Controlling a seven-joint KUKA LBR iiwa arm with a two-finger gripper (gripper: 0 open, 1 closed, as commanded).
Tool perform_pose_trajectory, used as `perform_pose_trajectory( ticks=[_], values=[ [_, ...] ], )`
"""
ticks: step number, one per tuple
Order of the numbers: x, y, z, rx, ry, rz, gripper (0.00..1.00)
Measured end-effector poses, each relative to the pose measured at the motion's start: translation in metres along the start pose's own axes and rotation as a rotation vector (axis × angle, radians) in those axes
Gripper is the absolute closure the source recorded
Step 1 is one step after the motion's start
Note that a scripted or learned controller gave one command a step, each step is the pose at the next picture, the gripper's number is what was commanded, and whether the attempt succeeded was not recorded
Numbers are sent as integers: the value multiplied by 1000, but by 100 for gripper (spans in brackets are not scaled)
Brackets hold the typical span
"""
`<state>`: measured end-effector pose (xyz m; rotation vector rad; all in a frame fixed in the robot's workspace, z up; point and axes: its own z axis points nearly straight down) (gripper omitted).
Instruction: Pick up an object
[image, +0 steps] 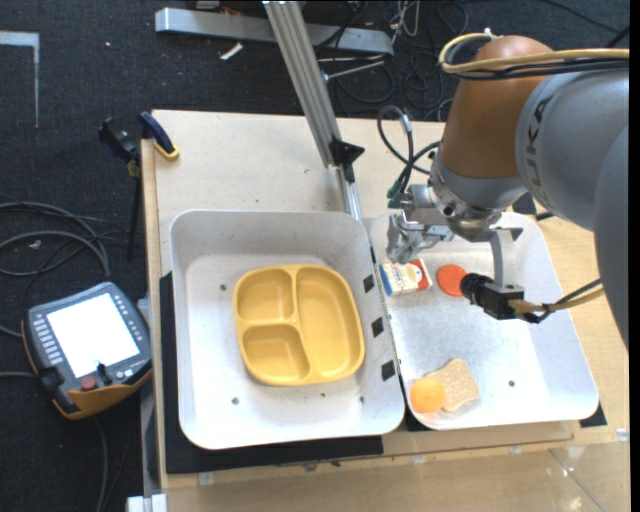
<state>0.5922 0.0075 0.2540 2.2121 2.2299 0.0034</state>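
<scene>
Hanging over the right bin (560, 300), the gripper (408, 243) sits just above a small carton (404, 277); whether it grips anything cannot be told. A red disc (450, 279) lies beside the carton, and toast (458, 384) and an orange (427, 394) near the front. A yellow tray (298, 324) sits in the left bin (200, 300).

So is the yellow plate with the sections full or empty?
Empty. The yellow plate sits in the left bin, and all three of its sections show only bare yellow.
</scene>
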Motion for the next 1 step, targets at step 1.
perform_pose_trajectory(
  ticks=[1],
  values=[
    [46,0,10,4,0,1,100]
  ],
)
